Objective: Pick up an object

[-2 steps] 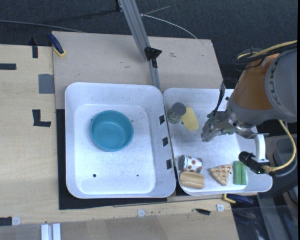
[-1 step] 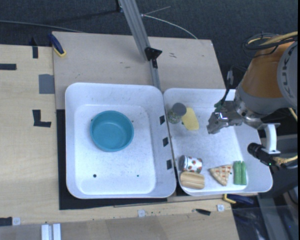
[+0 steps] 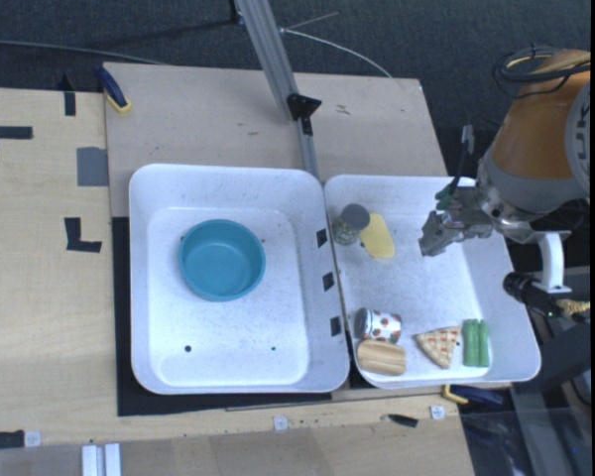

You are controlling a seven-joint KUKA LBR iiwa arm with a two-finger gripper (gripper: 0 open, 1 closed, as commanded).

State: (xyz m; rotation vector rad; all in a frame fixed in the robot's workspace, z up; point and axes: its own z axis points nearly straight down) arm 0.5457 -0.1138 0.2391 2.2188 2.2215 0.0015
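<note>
Gripper [image 3: 438,234] poised above the right bin [image 3: 416,300].
Finger state: cannot tell. Best to centre over the yellow piece [image 3: 379,236] before descending.

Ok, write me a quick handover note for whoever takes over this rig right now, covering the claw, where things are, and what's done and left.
Claw: over the right bin's upper right part, nothing seen between its fingers; open or shut unclear.
Right bin: yellow piece beside a grey cup near the top left; along the front, a small can, a bread roll, a pizza slice and a green piece.
Left bin: blue bowl.
Done: nothing picked up yet.
Left: grasp and lift one object.
</note>
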